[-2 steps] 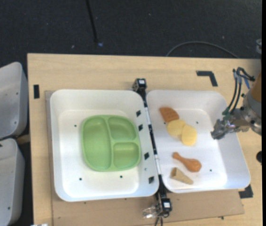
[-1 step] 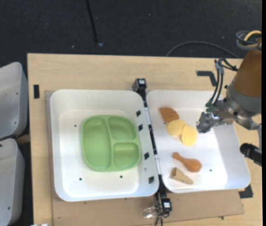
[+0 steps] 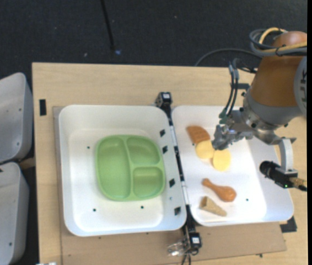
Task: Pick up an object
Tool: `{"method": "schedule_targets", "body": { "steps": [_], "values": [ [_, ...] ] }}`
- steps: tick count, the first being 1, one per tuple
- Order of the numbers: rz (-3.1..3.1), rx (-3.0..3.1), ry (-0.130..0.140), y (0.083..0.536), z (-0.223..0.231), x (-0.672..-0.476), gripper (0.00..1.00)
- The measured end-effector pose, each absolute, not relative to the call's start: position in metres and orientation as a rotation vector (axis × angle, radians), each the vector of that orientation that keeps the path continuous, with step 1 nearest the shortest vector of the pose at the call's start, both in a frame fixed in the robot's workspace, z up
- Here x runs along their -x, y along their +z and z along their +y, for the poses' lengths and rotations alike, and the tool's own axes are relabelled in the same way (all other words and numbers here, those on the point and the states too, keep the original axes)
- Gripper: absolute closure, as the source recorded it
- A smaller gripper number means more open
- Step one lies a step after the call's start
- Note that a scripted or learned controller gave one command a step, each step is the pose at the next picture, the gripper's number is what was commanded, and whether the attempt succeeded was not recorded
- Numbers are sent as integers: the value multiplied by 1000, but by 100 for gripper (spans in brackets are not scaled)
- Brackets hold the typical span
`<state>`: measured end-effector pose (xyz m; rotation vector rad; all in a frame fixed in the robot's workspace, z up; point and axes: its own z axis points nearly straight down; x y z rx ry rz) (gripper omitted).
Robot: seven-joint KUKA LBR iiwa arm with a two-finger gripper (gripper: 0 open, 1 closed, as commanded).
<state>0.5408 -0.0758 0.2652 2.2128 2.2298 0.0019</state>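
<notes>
Green divided plate (image 3: 129, 167) in left bin (image 3: 70, 214), food pieces (image 3: 212, 154) in right bin (image 3: 272, 208), end effector (image 3: 221, 142) state unclear

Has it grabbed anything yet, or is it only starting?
Nothing looks lifted yet. The end effector is low in the right bin, at the yellow pieces; its grip isn't discernible. Securing one piece and raising it remains. The green tray sits in the left bin.

This is a robotics lab: an industrial arm (image 3: 274, 87) with loose cables (image 3: 233, 84) reaches over a plywood table (image 3: 106, 81) holding two white bins (image 3: 68, 203), clamped together, above dark carpeted floor (image 3: 62, 21).
</notes>
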Motion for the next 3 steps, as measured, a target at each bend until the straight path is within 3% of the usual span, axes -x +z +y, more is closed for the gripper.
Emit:
{"method": "schedule_targets", "body": {
  "steps": [3],
  "values": [
    [2227, -2213, 3, 231, 64, -608, 100]
  ]
}}
